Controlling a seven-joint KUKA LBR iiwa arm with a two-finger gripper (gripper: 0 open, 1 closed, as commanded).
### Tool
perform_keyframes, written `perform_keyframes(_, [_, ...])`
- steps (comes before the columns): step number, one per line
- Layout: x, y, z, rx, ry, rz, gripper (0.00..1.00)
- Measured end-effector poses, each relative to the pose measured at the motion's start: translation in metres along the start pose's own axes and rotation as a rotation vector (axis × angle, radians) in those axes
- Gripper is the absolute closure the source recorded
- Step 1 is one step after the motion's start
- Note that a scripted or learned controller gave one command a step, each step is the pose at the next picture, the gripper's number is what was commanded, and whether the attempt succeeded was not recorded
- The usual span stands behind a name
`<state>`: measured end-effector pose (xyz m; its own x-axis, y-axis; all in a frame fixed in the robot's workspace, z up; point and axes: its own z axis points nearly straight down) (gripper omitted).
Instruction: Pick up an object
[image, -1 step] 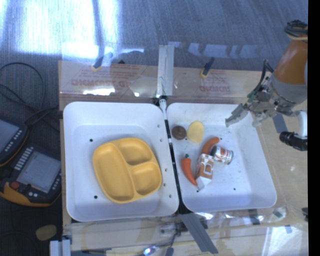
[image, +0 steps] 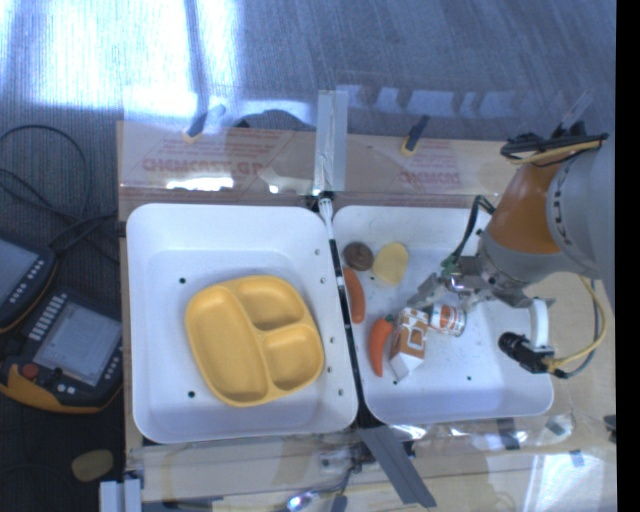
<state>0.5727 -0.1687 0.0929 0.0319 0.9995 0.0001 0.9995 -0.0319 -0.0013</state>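
A: Where is the arm (image: 560, 215)?

B: It comes in from three o'clock, grey with its orange band, and bends down over the right bin (image: 500, 400). The end effector (image: 452, 285) sits low near the middle of that bin.

A: Spread or pinched?

B: I cannot tell. The metal parts at its tip are small and blurred against the white floor, and nothing is plainly seen between them.

A: What lies under it?

B: A small carton (image: 408, 340), white and orange, lies tilted just at seven o'clock from the end effector. A little can (image: 446, 320) lies beside the carton, at its two o'clock, right below the tip; whether the tip touches it I cannot say.

A: And the other things?

B: A carrot (image: 378, 345) lies at nine o'clock of the carton, close beside it. A second orange piece (image: 354, 293) lies along the bin's left wall. At twelve o'clock of that are a brown round thing (image: 358, 256) and a pale yellow piece (image: 391, 263), side by side and touching or nearly so.

A: The left bin (image: 160, 240)?

B: It holds a yellow tray (image: 255, 338) with three compartments, lying flat near the middle, turned a little askew. Both bins rest side by side on the bench (image: 230, 160).
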Motion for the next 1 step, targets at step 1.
perform_keyframes(1, [0.041, -0.0306, 0.0022, -0.018, -0.009, -0.127, 0.0])
